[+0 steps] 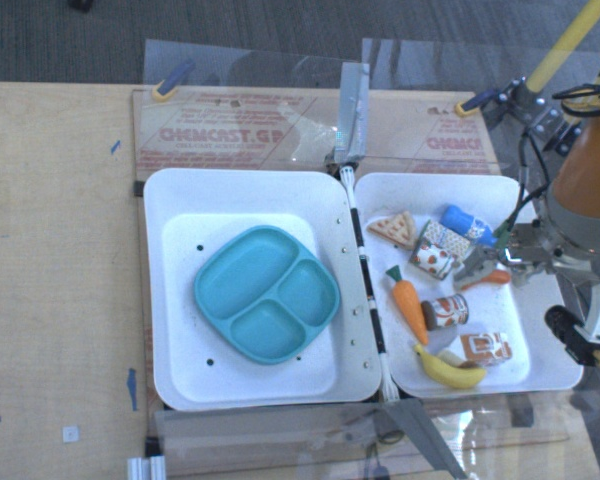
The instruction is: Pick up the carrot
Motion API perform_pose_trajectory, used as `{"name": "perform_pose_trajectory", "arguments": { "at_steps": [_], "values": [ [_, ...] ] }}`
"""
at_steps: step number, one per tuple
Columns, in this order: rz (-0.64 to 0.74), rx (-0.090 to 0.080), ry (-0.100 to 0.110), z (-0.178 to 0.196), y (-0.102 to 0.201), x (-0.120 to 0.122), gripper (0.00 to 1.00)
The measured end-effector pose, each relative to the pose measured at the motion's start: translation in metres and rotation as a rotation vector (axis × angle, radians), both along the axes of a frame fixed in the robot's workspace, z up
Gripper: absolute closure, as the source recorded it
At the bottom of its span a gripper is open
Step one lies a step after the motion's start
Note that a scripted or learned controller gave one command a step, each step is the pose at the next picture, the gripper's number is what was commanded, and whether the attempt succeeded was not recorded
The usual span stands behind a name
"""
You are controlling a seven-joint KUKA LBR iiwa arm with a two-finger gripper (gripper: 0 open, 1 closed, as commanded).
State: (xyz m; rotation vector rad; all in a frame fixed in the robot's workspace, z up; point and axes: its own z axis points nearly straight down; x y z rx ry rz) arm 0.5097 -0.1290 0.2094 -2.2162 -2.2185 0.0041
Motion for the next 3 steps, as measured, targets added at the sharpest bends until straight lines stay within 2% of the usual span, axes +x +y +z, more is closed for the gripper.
{"name": "perform_pose_trajectory", "arguments": {
  "at_steps": [1,2,3],
  "values": [
    [0.44,0.001,-0.004,-0.068,0.03,0.003,0.0],
    [0.438,-0.003,-0.014,-0.12,0.029,0.073,0.0],
    [0.436,-0.003,-0.019,-0.11,0.029,0.075,1.0]
  ]
}}
